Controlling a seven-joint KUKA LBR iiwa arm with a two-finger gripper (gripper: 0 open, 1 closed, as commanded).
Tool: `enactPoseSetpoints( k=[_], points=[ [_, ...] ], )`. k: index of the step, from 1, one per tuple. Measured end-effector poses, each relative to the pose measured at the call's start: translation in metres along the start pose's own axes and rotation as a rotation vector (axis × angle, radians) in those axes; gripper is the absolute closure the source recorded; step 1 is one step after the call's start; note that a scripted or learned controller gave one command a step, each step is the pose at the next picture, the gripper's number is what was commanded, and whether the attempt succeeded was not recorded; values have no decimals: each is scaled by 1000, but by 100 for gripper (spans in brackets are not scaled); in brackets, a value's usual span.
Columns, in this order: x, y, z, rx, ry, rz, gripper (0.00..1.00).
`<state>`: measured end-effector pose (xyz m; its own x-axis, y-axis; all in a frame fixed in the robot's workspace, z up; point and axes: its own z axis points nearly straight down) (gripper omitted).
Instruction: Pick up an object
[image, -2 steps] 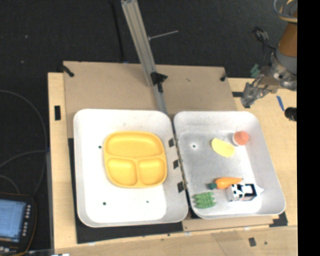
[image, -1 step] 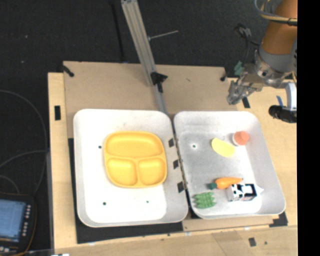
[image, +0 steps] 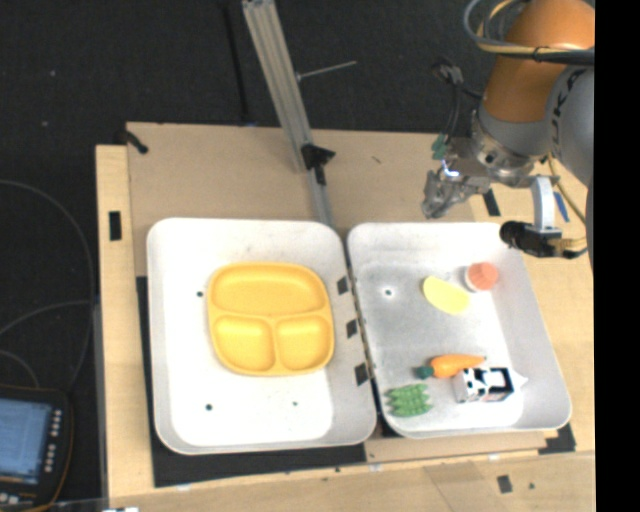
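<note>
In the left bin (image: 170, 330) a yellow divided tray (image: 270, 318) is seen lying flat near the middle, well apart from everything the arm could reach soonest. In the right bin (image: 400, 262) the loose things are gathered toward the far and near right: a yellow oval piece (image: 445, 295) with a small orange-red round piece (image: 483, 276) just beside it, and nearer the camera a green pea pod (image: 409, 401), a carrot (image: 456, 365) and a black-and-white cow figure (image: 486, 383), the carrot touching or nearly touching the cow. The carrot's long axis is laid roughly left to right across the view. The gripper (image: 443, 190) is held above the bench just beyond the right bin's far rim, and whether it is open or closed cannot be told. From it, the yellow oval piece and the round piece are judged the nearest candidates, lying toward the camera and slightly to the right
</note>
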<state>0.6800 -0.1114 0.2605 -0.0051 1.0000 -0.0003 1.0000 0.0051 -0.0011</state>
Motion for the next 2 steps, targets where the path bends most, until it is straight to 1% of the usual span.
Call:
enactPoseSetpoints(
  k=[1, 2],
  points=[
    [54, -1, -6, -2, 2, -1, 100],
    [104, -10, 11, 0, 1, -1, 100]
  ],
)
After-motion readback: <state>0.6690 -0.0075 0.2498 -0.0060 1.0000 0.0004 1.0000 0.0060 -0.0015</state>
